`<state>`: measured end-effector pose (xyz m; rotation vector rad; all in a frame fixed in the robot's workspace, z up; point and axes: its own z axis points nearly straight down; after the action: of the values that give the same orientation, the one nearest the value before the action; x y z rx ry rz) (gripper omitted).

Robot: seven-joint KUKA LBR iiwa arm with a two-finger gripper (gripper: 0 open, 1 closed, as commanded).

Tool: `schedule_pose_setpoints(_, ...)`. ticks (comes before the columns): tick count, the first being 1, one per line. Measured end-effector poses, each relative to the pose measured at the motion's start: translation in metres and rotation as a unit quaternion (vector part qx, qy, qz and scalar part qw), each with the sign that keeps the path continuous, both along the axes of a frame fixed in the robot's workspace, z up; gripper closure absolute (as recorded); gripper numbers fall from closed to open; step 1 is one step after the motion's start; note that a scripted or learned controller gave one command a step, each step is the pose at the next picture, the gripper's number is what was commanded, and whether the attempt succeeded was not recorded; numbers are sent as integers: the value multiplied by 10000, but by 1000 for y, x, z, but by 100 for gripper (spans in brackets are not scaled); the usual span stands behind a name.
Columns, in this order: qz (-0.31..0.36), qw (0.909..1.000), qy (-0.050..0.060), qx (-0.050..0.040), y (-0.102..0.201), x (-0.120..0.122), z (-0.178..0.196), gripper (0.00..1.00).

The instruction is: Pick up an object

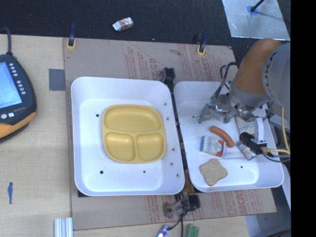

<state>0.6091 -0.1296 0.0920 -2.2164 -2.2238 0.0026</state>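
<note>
My gripper (210, 111) hangs low over the upper middle of the right bin (276, 179), with the arm coming in from the right. A red-orange sausage (222, 136) lies just below and to the right of it. Beneath the sausage sits a small white carton with blue and red print (213, 145). A tan, bread-like slice (213, 172) rests near the bin's front wall. A pale printed packet (246, 127) lies partly under the wrist. I see nothing held by the gripper.
The left bin (84, 177) holds a yellow divided plate (133, 132). A handheld pendant (12, 95) lies at the bench's left edge. A crumpled wrapper (123, 24) lies on the dark floor behind the bench. Clamps hold the cardboard sheet at the back.
</note>
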Motion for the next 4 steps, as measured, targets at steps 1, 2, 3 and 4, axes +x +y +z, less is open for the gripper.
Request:
schedule_pose_setpoints(1,12,10000,9,-7,-9,-37,-1,0)
schedule_pose_setpoints(2,9,10000,3,-4,10,3,0,0)
schedule_pose_setpoints(3,11,10000,9,-10,-13,-34,0,0)
schedule_pose_setpoints(4,20,10000,17,-12,-13,-34,10,100)
